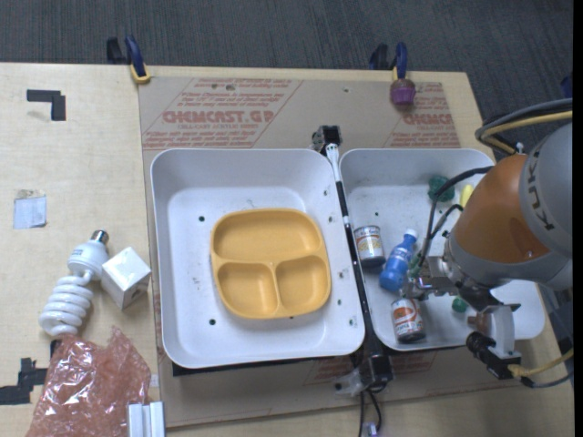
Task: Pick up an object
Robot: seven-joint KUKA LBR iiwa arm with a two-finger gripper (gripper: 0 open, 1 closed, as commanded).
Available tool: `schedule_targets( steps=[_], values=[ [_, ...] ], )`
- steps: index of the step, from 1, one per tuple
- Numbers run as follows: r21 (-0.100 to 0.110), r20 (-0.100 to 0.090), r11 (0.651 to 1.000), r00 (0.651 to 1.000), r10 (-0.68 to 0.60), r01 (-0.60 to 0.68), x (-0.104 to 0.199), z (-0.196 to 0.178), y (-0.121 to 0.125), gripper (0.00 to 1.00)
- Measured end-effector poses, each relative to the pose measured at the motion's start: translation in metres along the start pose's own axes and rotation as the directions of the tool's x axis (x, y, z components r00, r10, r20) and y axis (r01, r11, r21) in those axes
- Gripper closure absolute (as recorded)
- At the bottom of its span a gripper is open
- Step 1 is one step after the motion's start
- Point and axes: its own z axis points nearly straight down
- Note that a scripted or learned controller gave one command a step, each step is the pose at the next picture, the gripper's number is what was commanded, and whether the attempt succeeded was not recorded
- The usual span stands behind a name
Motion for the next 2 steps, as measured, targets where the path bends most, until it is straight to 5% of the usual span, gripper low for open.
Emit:
schedule_targets(
  steps=[2],
  values=[
    [0.000, 0.000, 1.000, 1.000, 0.000, 0.000, 0.0009, -0.0001, 0.0002, 0.00]
  ],
)
